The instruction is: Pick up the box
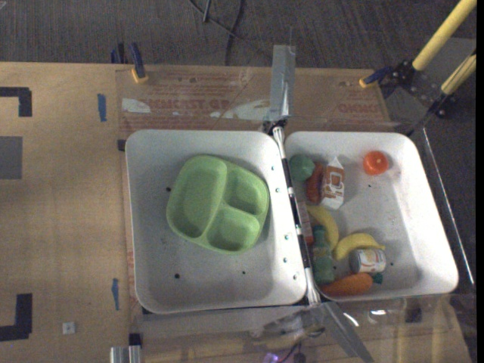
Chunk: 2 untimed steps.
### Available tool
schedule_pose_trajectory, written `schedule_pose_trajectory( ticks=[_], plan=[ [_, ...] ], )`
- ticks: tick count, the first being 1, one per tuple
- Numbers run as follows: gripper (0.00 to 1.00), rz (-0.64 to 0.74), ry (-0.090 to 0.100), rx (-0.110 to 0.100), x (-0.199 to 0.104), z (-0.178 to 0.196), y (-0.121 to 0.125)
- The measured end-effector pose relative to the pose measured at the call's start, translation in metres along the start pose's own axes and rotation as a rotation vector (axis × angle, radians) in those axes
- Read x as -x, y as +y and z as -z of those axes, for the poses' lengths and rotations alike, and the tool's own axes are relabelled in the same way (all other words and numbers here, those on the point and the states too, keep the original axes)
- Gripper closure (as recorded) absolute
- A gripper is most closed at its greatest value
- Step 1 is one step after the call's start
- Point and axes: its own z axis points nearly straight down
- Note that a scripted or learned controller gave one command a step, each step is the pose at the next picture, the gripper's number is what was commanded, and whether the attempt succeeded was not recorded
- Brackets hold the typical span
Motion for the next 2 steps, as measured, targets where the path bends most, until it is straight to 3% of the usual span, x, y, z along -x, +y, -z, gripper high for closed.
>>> schedule_pose_trajectory(
  ticks=[1, 2],
  plan=[
    [1.00, 0.004, -0.002, 0.002, -0.0018, 0.0100, -0.0001],
    [0.00, 0.005, -0.002, 0.001, -0.0021, 0.0098, -0.0003]
  ],
)
